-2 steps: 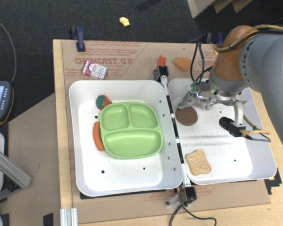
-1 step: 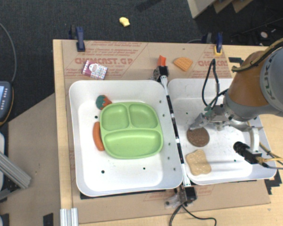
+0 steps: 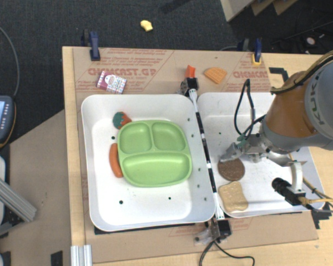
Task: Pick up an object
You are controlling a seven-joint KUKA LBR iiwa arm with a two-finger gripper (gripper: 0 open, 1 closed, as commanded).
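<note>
In the right bin (image 3: 222, 108) lie a round brown patty (image 3: 231, 169) and, just in front of it, a tan slice of toast (image 3: 233, 196). My gripper (image 3: 238, 150) hangs low over the right bin, right above the patty's far edge, with the arm's orange band (image 3: 288, 115) behind it. The left bin (image 3: 97, 165) holds a green divided plate (image 3: 154, 152), an orange carrot-like piece (image 3: 115, 159) along its left side, and a small green and red item (image 3: 121, 119) at its far left corner.
On the cardboard behind the bins sit a pink-and-white packet (image 3: 111, 82), an orange cracker-like piece (image 3: 215, 75) and clamps (image 3: 92, 44). A black cable (image 3: 245, 107) loops over the right bin. A yellow item (image 3: 146, 25) lies on the dark floor.
</note>
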